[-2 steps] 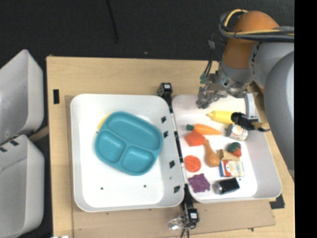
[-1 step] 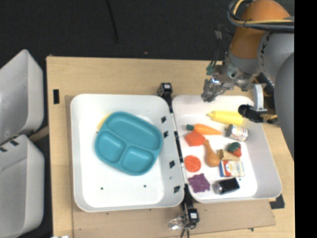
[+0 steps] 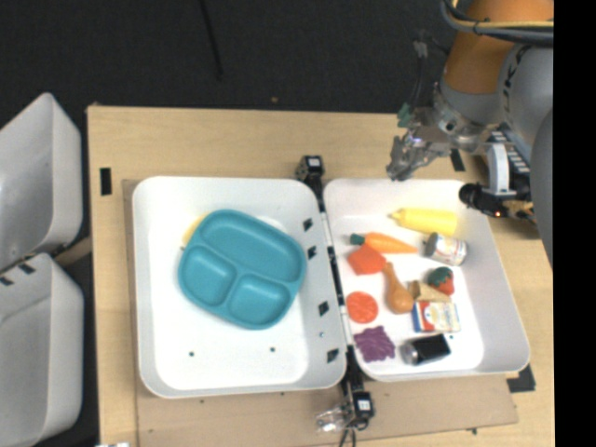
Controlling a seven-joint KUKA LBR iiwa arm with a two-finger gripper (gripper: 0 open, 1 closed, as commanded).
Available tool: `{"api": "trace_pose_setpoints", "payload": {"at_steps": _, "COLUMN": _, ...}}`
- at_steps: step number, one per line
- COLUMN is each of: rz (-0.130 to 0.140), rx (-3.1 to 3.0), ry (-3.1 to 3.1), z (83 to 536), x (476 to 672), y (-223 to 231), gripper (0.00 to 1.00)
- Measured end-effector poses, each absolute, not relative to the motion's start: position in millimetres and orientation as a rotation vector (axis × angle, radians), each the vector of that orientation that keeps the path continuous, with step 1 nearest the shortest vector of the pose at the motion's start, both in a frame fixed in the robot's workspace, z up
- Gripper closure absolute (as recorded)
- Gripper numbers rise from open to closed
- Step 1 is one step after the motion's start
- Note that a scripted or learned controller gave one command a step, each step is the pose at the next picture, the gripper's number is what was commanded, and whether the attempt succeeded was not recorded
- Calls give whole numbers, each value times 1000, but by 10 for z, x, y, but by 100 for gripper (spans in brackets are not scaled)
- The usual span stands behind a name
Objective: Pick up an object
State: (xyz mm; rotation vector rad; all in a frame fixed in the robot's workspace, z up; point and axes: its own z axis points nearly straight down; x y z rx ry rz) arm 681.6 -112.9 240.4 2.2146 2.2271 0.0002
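My gripper (image 3: 402, 166) hangs above the far edge of the right bin (image 3: 494, 343), with nothing between its fingers. Below it in that bin lie a yellow squeeze bottle (image 3: 427, 219), an orange carrot (image 3: 389, 243), an orange-red block (image 3: 365, 260), a small can (image 3: 446, 248), a tan drumstick (image 3: 399, 291), an orange disc (image 3: 362, 306), a purple grape bunch (image 3: 374, 343), a small box (image 3: 436, 316), a dark cylinder (image 3: 426, 349) and a red-green piece (image 3: 440, 280).
The left bin (image 3: 158, 361) holds a teal divided plate (image 3: 242, 268) with something yellow (image 3: 192, 228) peeking from under its left edge. White padded shapes (image 3: 33, 250) stand off the bench to the left.
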Motion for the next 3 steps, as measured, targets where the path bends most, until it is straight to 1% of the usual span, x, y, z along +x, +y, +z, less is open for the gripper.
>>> {"api": "trace_pose_setpoints", "payload": {"at_steps": 1, "rz": -1, "rx": 2215, "ry": 2230, "z": 2480, "x": 6852, "y": -620, "gripper": 100}}
{"api": "trace_pose_setpoints", "payload": {"at_steps": 2, "rz": -7, "rx": 2220, "ry": 2226, "z": 2297, "x": 6793, "y": -527, "gripper": 100}}
{"api": "trace_pose_setpoints", "payload": {"at_steps": 3, "rz": -3, "rx": 2220, "ry": 2222, "z": 2356, "x": 6869, "y": -640, "gripper": 100}}
